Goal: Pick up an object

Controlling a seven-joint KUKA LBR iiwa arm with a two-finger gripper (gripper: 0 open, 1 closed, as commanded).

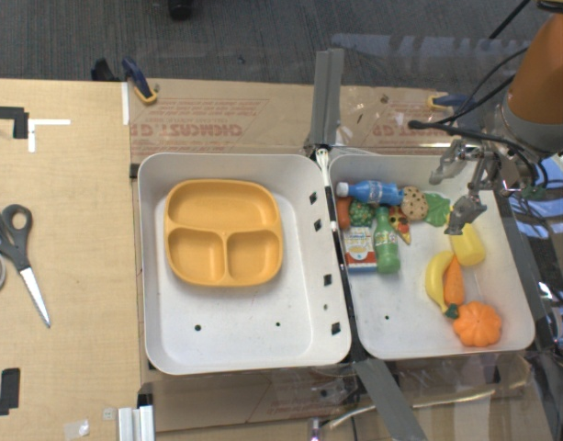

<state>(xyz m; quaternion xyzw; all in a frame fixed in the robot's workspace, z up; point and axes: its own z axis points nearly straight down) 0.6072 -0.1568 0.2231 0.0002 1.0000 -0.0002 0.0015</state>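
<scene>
**Hand poised over a crowded bin, grip unclear**

A grey carpeted floor runs behind the desk (61, 246), where scissors (19, 251) lie on the light wood at the left and cardboard sits under two white bins. The left bin (235, 338) holds a yellow divided plate (224, 231). The right bin (400, 324) carries the candidates for picking: a blue bottle (373, 192), a green bottle (386, 243), a small carton (358, 249), a cookie-like piece (412, 204), a green leafy piece (436, 209), a yellow pepper-like piece (467, 246), a banana (435, 281), a carrot (454, 283) and a small pumpkin (477, 323).

The hand (465, 208) hangs above the bin's upper right, its lower finger close over the yellow piece. Whether it is released or clenched cannot be told from here, and nothing shows plainly between its fingers.

The likely trouble is crowding. The yellow piece touches the carrot and banana, so a descending finger could land on a neighbour and shove the cluster aside. Smooth rounded plastic may also squirt out of a pinch.

The arm's upper part is cut off at the frame edge, cables tangle around the wrist, and the finger tips blur into the objects below.
</scene>
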